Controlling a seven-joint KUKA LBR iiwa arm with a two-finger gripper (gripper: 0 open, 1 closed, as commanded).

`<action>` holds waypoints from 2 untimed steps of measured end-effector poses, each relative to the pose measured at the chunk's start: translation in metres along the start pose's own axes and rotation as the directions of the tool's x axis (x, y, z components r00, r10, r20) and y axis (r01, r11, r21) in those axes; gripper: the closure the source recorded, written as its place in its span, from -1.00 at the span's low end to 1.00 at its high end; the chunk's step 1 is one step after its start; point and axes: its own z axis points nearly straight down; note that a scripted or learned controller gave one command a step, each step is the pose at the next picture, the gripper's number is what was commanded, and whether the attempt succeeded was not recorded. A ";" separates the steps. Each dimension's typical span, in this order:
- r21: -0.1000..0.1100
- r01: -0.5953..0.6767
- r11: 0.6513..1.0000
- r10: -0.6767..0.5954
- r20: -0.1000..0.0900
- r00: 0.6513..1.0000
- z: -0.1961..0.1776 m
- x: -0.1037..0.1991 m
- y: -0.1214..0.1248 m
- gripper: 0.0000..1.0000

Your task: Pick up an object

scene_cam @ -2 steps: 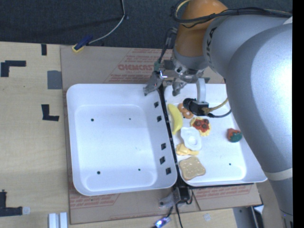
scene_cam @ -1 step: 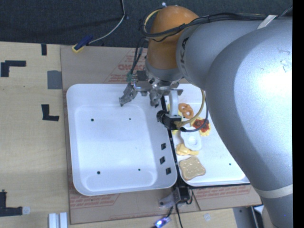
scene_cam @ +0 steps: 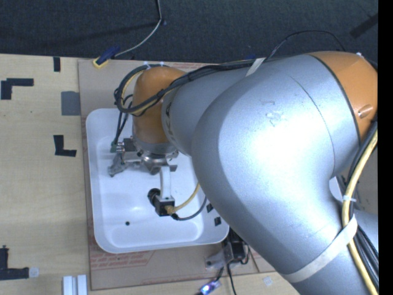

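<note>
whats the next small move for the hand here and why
Probably a short shift toward the view's bottom edge. The hand hangs over the white bin's upper left part, while the one loose-looking thing I can make out, a small dark speck, lies lower in the bin, apart from the hand.

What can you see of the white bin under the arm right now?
The white bin is shallow, with rounded corners and a raised rim, and looks like glossy plastic. It lies flat on a brown sheet on the bench. The arm hides its right side and far edge. The gripper is over its far left part; contact cannot be judged. One small dark speck lies on its floor near the front.
</note>
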 end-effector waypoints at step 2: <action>-0.008 -0.009 1.000 0.009 0.001 1.000 -0.006 0.032 -0.084 -1.00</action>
